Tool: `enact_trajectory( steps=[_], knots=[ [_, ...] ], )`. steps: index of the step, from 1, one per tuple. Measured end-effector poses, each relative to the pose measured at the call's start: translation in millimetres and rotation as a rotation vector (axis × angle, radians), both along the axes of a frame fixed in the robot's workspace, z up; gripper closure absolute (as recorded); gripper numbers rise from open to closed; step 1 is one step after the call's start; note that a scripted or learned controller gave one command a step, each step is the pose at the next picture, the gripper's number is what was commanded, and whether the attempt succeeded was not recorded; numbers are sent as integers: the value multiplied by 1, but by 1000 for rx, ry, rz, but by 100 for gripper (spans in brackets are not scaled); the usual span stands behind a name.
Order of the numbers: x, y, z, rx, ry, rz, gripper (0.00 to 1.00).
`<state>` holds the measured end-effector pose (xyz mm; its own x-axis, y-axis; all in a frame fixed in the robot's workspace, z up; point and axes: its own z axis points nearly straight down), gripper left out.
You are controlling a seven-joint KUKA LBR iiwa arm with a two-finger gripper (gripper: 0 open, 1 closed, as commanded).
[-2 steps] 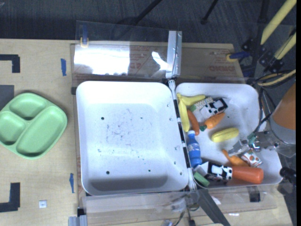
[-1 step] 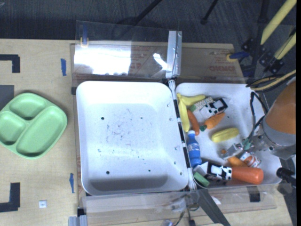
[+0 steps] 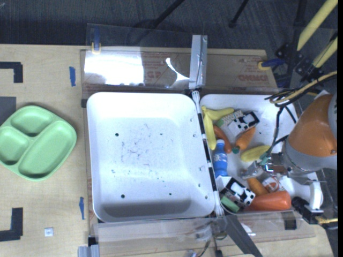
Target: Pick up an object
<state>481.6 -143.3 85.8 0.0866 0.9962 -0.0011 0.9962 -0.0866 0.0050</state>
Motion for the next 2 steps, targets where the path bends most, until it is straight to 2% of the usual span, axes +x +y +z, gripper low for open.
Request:
enact_trajectory(
  steps=[1,2],
  knots=[
    [0,0,7,2,3,0,100],
    [-3,-10,105,3,14,40,100]
  ],
)
